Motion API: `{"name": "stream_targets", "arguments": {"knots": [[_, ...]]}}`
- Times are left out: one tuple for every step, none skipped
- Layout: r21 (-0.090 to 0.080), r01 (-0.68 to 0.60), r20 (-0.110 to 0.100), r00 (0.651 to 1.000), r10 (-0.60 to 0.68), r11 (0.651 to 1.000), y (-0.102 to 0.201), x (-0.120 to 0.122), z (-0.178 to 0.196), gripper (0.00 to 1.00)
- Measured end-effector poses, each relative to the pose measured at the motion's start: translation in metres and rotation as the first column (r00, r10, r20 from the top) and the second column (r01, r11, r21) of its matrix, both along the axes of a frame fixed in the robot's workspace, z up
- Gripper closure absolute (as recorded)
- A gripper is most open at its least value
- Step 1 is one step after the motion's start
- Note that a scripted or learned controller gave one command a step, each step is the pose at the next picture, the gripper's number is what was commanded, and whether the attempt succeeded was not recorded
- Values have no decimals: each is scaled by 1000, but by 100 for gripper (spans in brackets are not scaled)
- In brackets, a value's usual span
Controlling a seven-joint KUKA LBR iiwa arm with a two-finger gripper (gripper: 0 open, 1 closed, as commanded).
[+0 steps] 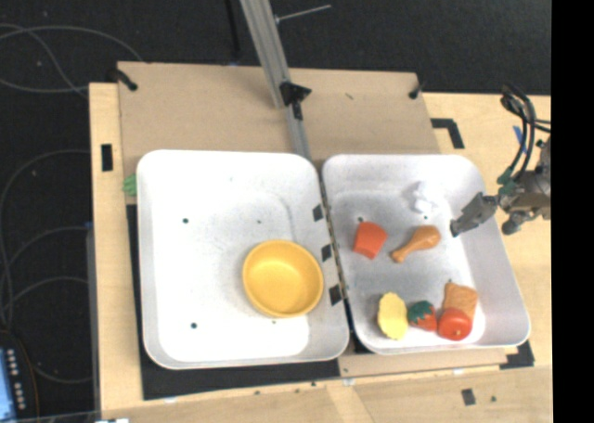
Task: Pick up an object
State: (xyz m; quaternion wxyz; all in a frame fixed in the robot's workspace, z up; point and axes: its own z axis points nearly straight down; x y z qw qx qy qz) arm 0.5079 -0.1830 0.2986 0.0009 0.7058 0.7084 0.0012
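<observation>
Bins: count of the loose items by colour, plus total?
Yellow: 2, the bowl in the left bin and the corn-like piece in the right bin
Orange: 1, the block
Tan or brown: 2, the drumstick and the bread-like piece
Red: 1, the tomato
Red and green: 1, a small piece
White: 1, a small object
Total: 8
</observation>
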Motion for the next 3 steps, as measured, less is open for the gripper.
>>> {"name": "stream_targets", "arguments": {"knots": [[0, 1, 0, 1000, -1, 1000, 0, 0, 0, 0], [-2, 5, -7, 1000, -5, 1000, -6, -3, -62, 0], [-1, 5, -4, 1000, -5, 1000, -5, 1, -121, 0]]}}
